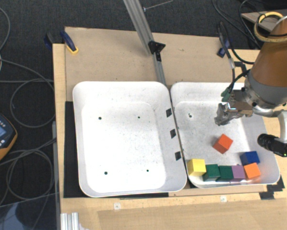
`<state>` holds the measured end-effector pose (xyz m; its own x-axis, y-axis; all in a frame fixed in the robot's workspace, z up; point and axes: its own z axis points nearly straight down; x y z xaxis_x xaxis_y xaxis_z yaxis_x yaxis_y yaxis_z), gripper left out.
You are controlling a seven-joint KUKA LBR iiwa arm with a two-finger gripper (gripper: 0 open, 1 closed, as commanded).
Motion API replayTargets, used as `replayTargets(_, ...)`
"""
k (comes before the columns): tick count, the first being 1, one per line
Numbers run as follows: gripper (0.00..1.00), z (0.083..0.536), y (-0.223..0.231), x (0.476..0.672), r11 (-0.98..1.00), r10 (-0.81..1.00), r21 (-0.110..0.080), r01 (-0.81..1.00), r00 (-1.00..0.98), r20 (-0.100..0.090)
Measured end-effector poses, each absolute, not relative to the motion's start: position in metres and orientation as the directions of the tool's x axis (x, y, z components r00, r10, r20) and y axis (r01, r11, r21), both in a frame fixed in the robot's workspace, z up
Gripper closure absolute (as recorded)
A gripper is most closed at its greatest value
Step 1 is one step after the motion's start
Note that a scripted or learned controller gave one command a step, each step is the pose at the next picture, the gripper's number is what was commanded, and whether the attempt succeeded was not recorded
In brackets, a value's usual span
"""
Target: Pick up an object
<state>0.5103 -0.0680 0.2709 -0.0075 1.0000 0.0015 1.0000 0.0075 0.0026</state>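
My gripper (223, 117) hangs over the right bin (196, 104), in its upper right part, with nothing visible between its fingers. An orange-red cube (223, 143) lies just below it on the bin floor, apart from the fingertips. Along the bin's front edge sits a row of blocks: yellow (197, 166), green (218, 172), purple (238, 172) and orange (252, 170). A blue block (249, 157) rests behind the orange one.
The left bin (119, 138) stands beside the right one, divided by a shared rim with black clips (172, 133). A slanted metal pole (142, 25) rises from behind the bins. Cables lie on the floor at left.
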Motion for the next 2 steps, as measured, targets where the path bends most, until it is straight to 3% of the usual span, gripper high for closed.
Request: replayTargets(2, 1.00, 0.243, 0.041, 0.540, 0.006, 1.000, -0.001, 1.000, -0.006, 0.002)
